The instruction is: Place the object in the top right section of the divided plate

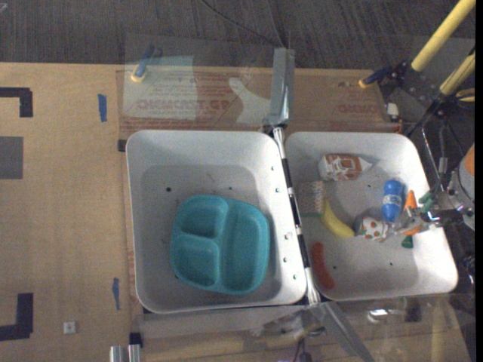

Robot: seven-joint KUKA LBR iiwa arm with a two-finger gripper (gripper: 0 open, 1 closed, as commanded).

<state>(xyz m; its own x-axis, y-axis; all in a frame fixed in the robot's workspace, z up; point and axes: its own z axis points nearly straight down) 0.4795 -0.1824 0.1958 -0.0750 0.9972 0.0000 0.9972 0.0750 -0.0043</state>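
1. Red sausage-shaped toy (323, 265) lies at the right bin's (434, 277) near-left edge.
2. Teal divided plate (220, 243) sits in the left bin (151, 164).
3. Gripper (411, 221) hangs beside the white spotted object (370, 228); its grasp cannot be told.
4. Banana (336, 222), blue bottle (392, 200), brown carton (343, 166) lie beyond.

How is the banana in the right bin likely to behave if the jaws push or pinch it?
The banana looks like a small, glossy toy, so it is probably light and stiff. Its smooth skin may slip in a pinch. Its curved shape lies flat on the right bin floor, so a push would likely make it pivot or slide rather than roll, perhaps into the spotted toy at its tip.
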